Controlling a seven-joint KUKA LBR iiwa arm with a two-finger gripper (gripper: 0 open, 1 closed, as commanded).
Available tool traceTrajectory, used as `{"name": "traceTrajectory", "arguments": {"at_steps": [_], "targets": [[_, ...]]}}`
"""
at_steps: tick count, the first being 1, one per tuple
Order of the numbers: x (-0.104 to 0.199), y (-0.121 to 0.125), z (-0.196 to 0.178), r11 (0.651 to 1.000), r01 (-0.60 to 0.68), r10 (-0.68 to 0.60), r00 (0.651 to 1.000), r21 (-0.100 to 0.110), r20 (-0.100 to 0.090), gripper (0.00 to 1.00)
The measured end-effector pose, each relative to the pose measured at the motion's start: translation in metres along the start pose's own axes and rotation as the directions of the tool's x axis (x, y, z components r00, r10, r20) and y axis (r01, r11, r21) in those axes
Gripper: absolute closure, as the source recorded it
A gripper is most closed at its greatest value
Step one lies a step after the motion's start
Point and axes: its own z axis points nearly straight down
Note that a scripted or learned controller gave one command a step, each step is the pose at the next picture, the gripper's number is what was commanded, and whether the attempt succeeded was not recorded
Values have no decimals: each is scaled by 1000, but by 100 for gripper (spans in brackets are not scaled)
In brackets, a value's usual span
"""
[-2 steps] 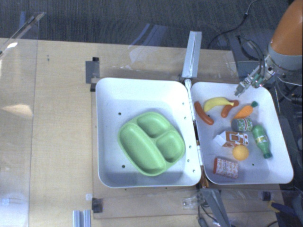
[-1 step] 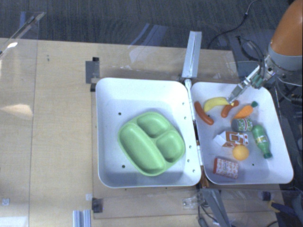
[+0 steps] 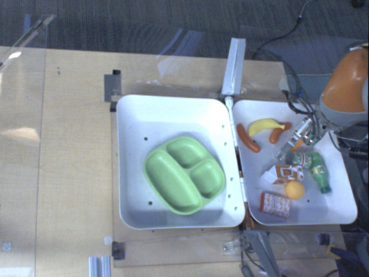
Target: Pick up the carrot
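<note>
I use the right bin (image 3: 346,212) as my landmark. Along its near wall a red packet (image 3: 275,204) lies flat, with an orange fruit (image 3: 294,190) and a green bottle (image 3: 317,171) just beyond. At mid-bin my gripper (image 3: 295,138) hangs low over a small orange piece (image 3: 297,145) that I judge to be the carrot; whether it is open or grasping anything, I cannot tell. Toward the far wall lie a banana (image 3: 265,126) and two sausages (image 3: 248,138). The green divided plate (image 3: 184,173) sits in the neighbouring bin (image 3: 132,154), probably for sorted items.
</note>
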Motion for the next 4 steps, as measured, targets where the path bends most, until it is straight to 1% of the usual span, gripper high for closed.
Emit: {"name": "traceTrajectory", "arguments": {"at_steps": [1, 2, 3, 4], "targets": [[-26, 9, 20, 979, -202, 202, 979, -3, 4, 0], [-27, 12, 7, 980, -198, 198, 980, -10, 11, 100], [1, 68, -104, 990, -143, 144, 990, -4, 4, 100], [1, 68, -104, 990, -143, 143, 990, -4, 4, 0]]}}
